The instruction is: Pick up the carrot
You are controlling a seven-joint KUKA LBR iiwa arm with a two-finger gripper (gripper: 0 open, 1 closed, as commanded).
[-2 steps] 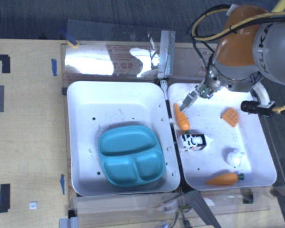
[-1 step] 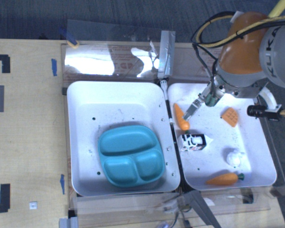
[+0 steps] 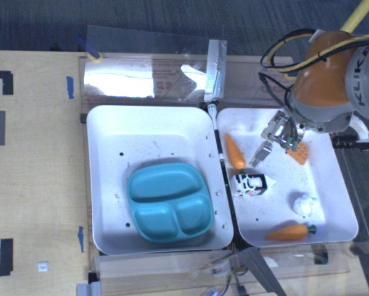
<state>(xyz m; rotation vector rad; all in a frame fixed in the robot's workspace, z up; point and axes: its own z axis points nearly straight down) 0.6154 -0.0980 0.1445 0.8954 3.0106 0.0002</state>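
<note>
Two carrots lie in the right bin (image 3: 338, 184). A plain orange carrot (image 3: 235, 152) rests along the bin's left wall, pointing up and down. A second carrot (image 3: 288, 232) with a green top lies near the front edge. My gripper (image 3: 263, 147) hangs over the middle of this bin, just right of the plain carrot and apart from it. It is open, with nothing between its fingers. The grey arm with its orange band (image 3: 323, 79) comes in from the upper right.
A small orange waffle-like piece (image 3: 299, 153) lies right of the gripper. A black-and-white object (image 3: 251, 184) sits below the plain carrot, and a white lump (image 3: 303, 206) is at the lower right. The left bin (image 3: 110, 134) holds a blue divided plate (image 3: 169, 200).
</note>
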